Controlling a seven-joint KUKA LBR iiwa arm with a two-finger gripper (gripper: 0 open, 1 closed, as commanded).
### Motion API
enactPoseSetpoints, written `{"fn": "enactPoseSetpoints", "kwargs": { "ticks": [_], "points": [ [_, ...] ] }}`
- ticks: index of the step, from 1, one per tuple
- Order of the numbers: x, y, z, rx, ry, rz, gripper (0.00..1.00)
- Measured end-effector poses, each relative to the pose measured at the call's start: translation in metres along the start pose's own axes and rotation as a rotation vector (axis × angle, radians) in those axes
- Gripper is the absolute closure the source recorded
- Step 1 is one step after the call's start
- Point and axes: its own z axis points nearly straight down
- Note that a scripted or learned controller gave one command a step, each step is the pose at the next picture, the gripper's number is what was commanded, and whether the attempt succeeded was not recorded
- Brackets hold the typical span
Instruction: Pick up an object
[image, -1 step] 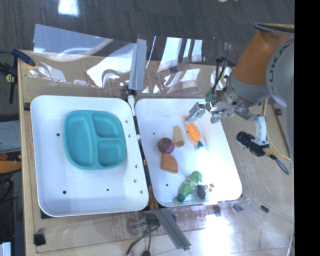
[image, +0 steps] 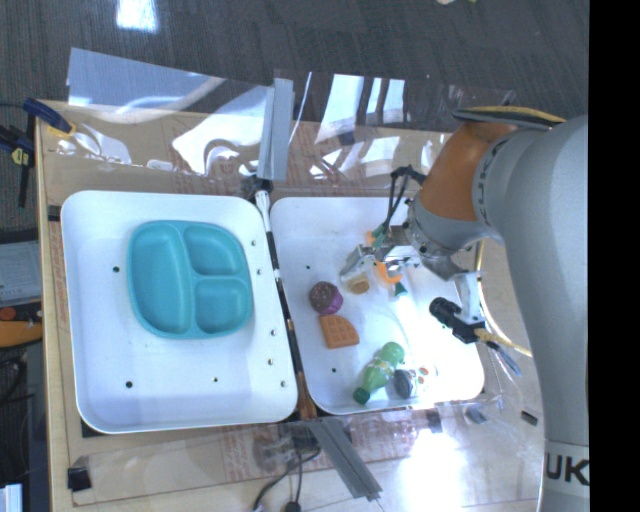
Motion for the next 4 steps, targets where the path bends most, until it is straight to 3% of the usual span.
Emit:
{"fn": "enactPoseSetpoints", "kwargs": {
  "ticks": [1, 2, 3, 4],
  "points": [
    [0.001, -0.005, 0.019, -0.003, 0.001, -0.117, 0.00],
    [0.006, 0.020, -0.013, -0.005, -0.001, -0.191, 0.00],
    [0.000, 0.012, 0.020, -0.003, 0.000, -0.133, 0.00],
    [0.001, -0.008, 0.020, -0.002, 0.001, -0.192, 0.00]
  ]
}}
